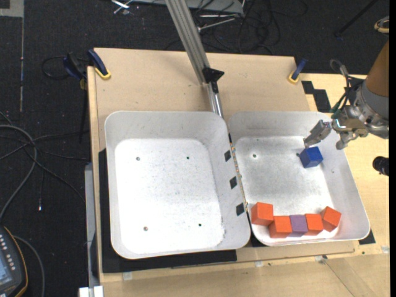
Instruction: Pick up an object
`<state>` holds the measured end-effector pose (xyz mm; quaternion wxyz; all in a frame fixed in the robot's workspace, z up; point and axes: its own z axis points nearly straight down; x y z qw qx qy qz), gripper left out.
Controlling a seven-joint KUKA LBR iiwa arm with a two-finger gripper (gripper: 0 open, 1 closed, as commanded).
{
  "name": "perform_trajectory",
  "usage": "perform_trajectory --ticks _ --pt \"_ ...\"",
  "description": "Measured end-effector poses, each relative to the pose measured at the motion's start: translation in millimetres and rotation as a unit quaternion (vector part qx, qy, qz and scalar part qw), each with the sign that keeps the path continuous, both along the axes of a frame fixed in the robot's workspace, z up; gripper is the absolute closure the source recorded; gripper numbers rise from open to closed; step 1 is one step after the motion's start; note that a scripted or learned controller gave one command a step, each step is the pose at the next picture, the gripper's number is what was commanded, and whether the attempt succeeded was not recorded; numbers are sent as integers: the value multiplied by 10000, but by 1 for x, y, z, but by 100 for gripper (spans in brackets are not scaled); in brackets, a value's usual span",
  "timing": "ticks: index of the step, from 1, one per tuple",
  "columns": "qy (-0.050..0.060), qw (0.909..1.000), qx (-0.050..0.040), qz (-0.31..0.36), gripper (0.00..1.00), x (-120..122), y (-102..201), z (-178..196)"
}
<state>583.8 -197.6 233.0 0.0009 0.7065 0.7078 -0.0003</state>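
Above the right bin (346, 172), the spread claw (329, 137) hovers over a blue cube (311, 157).

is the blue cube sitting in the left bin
No, the blue cube lies in the right bin, just below the gripper, apart from the row of orange and purple blocks.

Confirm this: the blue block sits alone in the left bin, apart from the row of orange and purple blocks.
Wrong bin. The camera view shows the blue block alone in the right bin, apart from the row of orange and purple blocks along its near edge.
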Motion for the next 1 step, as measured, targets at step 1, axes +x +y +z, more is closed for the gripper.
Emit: perform_trajectory --ticks 1 --pt "3 10000 11 -14 0 1 -27 -140"
